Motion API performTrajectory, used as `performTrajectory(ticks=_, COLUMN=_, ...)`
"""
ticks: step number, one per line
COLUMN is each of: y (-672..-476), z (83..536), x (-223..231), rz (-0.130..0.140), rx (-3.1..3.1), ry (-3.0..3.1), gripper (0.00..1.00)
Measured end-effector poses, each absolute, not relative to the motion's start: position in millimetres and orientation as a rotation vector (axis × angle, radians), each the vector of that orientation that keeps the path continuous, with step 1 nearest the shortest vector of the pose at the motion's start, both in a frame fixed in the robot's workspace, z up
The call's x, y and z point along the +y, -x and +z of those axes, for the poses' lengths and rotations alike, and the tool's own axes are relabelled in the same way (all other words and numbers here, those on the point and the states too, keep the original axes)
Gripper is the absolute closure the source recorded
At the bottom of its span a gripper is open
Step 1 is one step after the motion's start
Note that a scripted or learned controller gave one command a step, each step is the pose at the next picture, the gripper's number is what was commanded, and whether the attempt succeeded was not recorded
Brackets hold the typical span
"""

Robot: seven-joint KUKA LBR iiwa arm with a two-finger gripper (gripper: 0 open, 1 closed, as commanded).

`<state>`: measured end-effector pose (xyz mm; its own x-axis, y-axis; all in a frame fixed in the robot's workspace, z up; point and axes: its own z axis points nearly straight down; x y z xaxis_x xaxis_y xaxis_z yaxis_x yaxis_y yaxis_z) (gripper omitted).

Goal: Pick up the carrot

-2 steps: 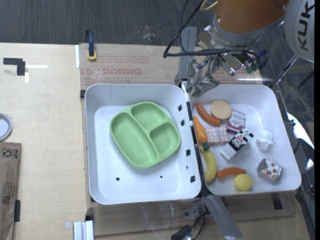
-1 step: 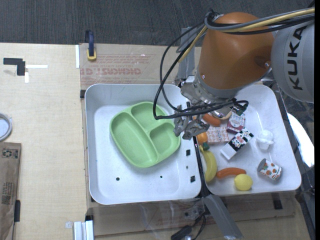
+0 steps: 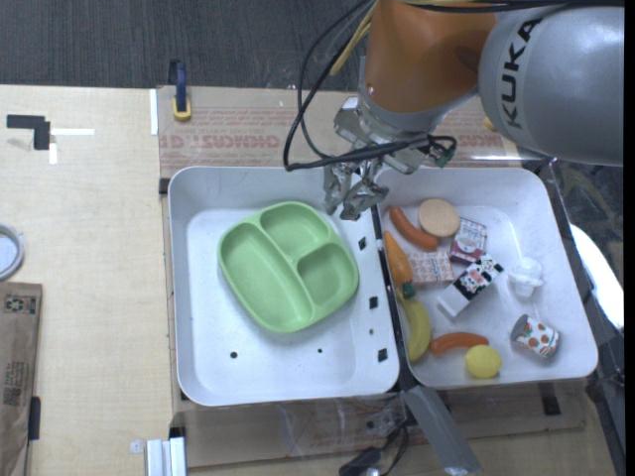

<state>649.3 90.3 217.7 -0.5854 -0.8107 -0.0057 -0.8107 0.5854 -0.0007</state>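
Observation:
The carrot [image 3: 396,255] is a short orange piece lying along the left wall of the right bin [image 3: 556,228], just right of the divider between the bins. My gripper [image 3: 350,203] hangs under the orange wrist band at the top of that divider, behind and slightly left of the carrot and apart from it. Its fingers point down, open, with nothing between them.
A green three-part plate [image 3: 288,264] lies in the left bin [image 3: 198,296]. Around the carrot in the right bin are a red sausage [image 3: 414,228], a round cookie [image 3: 438,216], small packets [image 3: 474,278], a banana [image 3: 417,327], another sausage [image 3: 455,342], a lemon [image 3: 483,362] and a cup [image 3: 536,336].

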Motion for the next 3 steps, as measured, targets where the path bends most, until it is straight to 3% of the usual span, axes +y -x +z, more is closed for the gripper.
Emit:
performTrajectory(ticks=1, y=-583.4, z=211.2, x=129.5, rz=0.002, rx=3.025, ry=0.843, gripper=1.0)
performTrajectory(ticks=2, y=-600.7, z=325.9, x=104.8, rz=0.001, rx=3.104, ry=0.444, gripper=1.0)
performTrajectory(ticks=3, y=-599.7, z=378.5, x=155.9, rz=0.001, rx=3.137, ry=0.006, gripper=1.0)
